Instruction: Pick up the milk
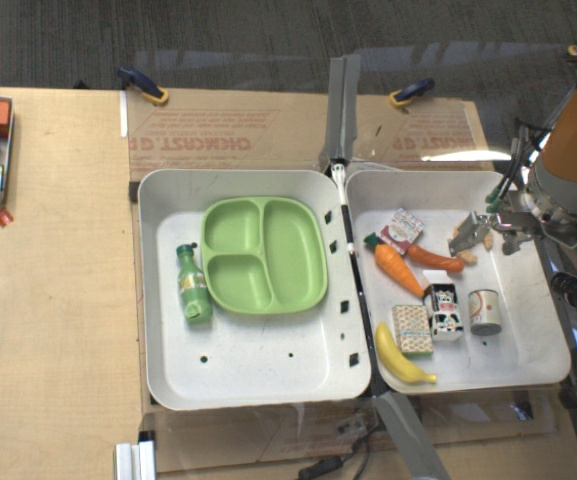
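Progress: The task looks to be at its early part. The milk (444, 311) lies in the right bin (528, 368) and nothing has lifted it yet. The approach, the grasp and the lift are all left to do, as far as I can judge.

Milk: A small carton with a black and white cow pattern, in the middle of the right bin, a little toward its front edge. It touches or almost touches the beige patterned box (412, 329) on its left. The small white can (484, 311) is just beside it on the right, and the carrot (398, 268) is just behind it.

Claw: The claw (478, 230) hangs over the back right part of the right bin, close to the right end of the long orange sausage (436, 258). The fingers stand apart, and I see nothing between them, so it holds no object.

Milk relative to claw: The milk is nearer to the front edge of the bin than the claw and a bit to the left of it. They are apart, with the sausage lying between them.

Next move, my judgement: The claw must travel toward the front edge of the bin and come down over the carton. The neighbours are tight around it, so the fingers may catch the box or the can.

Other things: The banana (404, 362) is at the front edge of the right bin. The left bin (168, 368) carries a green plate (265, 255) and a green bottle (193, 284).
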### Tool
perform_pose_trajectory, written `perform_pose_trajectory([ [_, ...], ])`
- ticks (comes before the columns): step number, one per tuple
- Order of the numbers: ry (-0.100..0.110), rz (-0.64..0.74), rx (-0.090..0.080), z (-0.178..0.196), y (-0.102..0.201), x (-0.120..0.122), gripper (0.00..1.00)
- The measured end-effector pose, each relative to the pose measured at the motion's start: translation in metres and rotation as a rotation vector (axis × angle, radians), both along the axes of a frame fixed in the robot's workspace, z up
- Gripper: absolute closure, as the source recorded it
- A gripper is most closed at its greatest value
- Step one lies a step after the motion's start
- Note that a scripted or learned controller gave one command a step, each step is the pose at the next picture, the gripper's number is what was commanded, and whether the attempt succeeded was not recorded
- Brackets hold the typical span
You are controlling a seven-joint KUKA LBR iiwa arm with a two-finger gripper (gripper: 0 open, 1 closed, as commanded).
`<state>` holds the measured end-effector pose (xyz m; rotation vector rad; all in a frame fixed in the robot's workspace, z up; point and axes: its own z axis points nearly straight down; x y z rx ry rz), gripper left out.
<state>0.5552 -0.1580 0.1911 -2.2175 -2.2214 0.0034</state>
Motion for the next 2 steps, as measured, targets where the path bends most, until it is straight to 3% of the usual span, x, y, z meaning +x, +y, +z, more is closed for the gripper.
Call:
perform_pose_trajectory([
  [1,-0.002,0.038,-0.001,-0.0998,-0.031,-0.0052,0.0],
  [2,-0.003,0.032,-0.001,-0.0908,-0.0321,-0.0052,1.0],
])
